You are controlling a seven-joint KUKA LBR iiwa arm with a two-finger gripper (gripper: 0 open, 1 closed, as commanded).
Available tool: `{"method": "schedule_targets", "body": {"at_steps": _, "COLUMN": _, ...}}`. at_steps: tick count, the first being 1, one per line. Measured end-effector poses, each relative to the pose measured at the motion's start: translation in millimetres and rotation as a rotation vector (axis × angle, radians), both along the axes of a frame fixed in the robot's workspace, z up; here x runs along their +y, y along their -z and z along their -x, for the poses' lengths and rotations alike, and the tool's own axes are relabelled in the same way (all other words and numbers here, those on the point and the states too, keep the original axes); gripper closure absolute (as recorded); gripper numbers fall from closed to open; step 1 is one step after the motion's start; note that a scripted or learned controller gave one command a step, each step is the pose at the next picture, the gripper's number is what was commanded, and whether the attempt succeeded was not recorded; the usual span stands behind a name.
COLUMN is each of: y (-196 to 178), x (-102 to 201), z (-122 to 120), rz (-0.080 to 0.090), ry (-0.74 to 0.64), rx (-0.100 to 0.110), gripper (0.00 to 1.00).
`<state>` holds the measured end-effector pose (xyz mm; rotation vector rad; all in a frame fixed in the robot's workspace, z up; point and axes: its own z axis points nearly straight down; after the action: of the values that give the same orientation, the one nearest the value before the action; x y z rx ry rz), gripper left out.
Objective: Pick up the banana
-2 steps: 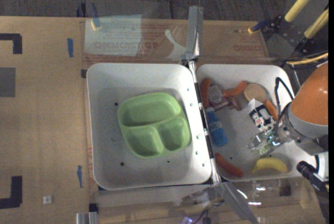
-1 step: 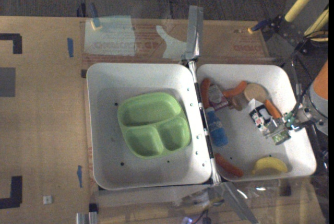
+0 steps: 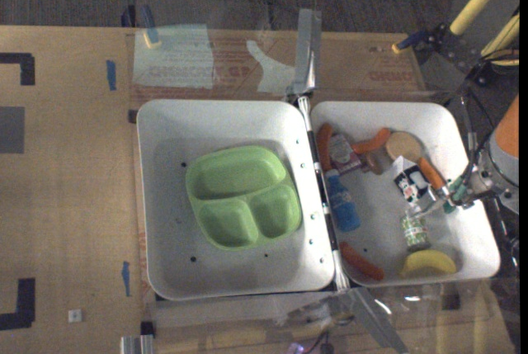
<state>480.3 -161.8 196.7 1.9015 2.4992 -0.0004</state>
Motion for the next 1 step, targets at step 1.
{"method": "schedule_targets", "body": {"at_steps": 1, "y": 110.7, "x": -0.5, "z": -1.2, "rz": -0.001, "ry": 0.129, "rx": -0.004, "gripper": 0.00}}
